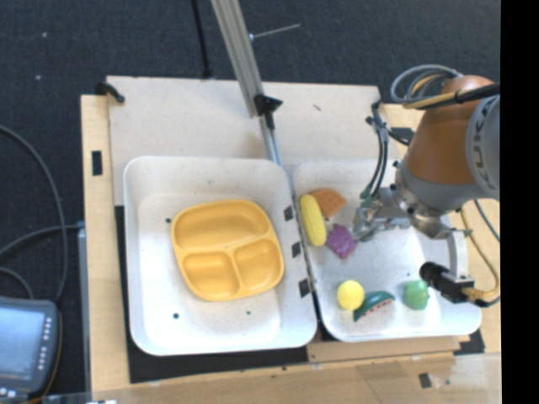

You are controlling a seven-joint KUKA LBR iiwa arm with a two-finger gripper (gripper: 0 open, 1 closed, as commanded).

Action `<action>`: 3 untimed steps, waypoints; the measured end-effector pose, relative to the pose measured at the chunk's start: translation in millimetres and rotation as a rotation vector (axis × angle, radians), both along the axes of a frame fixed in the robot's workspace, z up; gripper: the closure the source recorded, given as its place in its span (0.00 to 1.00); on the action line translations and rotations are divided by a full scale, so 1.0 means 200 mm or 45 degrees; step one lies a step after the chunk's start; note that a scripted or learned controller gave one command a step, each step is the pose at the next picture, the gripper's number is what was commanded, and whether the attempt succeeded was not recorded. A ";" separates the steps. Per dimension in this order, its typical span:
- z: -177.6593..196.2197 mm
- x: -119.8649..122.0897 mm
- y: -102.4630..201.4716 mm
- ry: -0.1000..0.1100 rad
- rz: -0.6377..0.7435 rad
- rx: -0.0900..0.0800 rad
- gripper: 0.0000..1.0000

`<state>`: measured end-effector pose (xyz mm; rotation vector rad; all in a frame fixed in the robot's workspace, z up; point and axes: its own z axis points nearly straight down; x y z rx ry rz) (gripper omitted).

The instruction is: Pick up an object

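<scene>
Currently the tool is hanging low in the right bin, just beside the purple toy near the bin's left wall; prob lining up on it. Can't tell whether it's gripping anything. Yellow corn w/ an orange piece is lying along that wall; yellow ball, teal wedge, green ball are sitting nr the front edge. Left bin is carrying a yellow divided tray. Desk is pale wood, over dark carpet.

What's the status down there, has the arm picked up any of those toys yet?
Gripper low in right bin, beside purple toy; no grasp visible. Corn close alongside. Yellow tray in left bin.
</scene>
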<state>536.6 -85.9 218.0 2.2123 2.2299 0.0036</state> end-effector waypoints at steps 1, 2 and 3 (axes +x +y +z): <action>0.07 0.04 0.28 -0.001 0.001 0.001 1.00; 0.07 0.05 0.54 0.001 0.000 0.001 1.00; 0.05 0.16 0.79 0.001 0.000 0.000 1.00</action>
